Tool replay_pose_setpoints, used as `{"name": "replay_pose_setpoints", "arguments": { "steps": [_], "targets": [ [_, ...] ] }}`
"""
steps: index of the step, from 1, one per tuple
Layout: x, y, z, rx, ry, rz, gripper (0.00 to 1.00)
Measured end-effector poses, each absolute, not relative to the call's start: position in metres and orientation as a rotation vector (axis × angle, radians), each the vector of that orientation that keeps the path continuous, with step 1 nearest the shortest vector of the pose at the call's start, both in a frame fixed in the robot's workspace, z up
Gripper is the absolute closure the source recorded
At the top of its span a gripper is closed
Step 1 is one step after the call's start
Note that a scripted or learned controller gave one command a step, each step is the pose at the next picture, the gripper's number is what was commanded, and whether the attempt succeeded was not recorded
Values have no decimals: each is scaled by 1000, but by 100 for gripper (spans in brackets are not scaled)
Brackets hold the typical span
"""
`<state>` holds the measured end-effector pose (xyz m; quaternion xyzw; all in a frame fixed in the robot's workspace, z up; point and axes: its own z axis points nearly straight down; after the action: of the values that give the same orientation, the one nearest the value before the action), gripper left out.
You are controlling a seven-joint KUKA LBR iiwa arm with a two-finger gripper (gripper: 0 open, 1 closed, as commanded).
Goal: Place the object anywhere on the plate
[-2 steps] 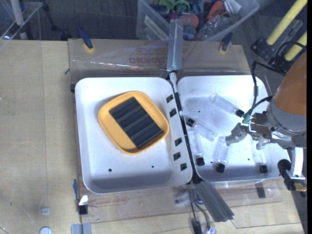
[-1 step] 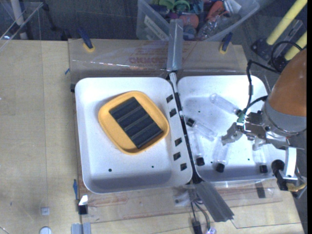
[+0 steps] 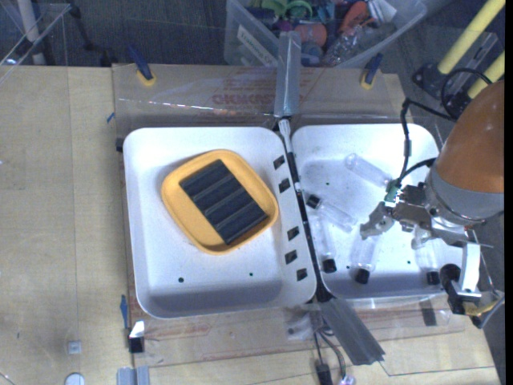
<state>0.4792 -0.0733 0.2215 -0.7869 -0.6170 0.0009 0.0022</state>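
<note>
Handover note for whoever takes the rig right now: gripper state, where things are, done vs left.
Gripper: low over the right bin, among the clear plastic objects; whether it grips anything can't be judged from the camera view.
Objects: several clear bottle-like pieces with dark caps lie in the right bin, hard to separate against the white.
Plate: yellow, in the left bin, with a dark ribbed object already lying on it.
Done: one dark item sits on the plate.
Left: nothing visibly lifted yet; a pick from the right bin and the carry across the divider remain.
</note>
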Motion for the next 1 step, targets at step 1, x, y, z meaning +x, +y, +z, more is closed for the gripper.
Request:
{"name": "replay_pose_setpoints", "arguments": {
  "steps": [1],
  "targets": [
    [479, -77, 225, -2491, -1912, 2, 0]
  ]
}}
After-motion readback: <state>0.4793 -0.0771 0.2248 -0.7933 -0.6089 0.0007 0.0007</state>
